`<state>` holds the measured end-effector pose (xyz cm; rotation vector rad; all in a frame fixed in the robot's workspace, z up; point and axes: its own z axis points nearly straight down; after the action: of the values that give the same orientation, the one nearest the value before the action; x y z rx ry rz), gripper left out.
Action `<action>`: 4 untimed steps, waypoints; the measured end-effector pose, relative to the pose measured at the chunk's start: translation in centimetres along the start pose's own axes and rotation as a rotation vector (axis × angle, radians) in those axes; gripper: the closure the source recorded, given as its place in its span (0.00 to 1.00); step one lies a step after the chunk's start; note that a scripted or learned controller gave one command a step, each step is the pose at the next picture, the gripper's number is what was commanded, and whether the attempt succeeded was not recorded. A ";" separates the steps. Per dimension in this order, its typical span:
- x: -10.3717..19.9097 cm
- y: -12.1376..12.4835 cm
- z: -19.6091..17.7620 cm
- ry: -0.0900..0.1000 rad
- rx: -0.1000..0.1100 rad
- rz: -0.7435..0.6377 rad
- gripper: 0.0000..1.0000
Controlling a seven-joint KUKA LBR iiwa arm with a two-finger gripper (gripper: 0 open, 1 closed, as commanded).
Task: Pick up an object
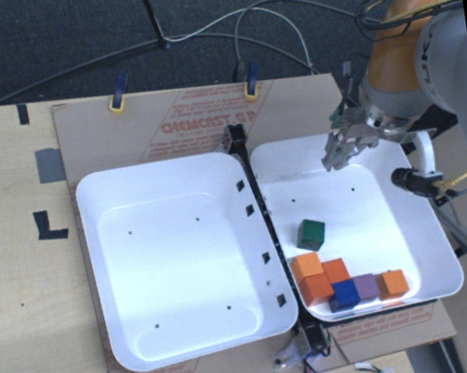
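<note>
Cut off and unclear
The arm [422, 49] runs off the right edge; the claw [336, 155] is too small to show its finger gap.

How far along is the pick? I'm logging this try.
Done: the gripper is over the right bin, at its far side. In hand: nothing visible between its fingers. Left: reaching a block; the green cube and the near-edge cluster lie on the bin floor.
</note>
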<state>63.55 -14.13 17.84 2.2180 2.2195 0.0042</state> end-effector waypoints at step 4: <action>10.1 -3.5 -6.0 0.002 0.004 -0.003 1.00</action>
<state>59.98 -4.03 23.86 2.2173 2.2260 0.0021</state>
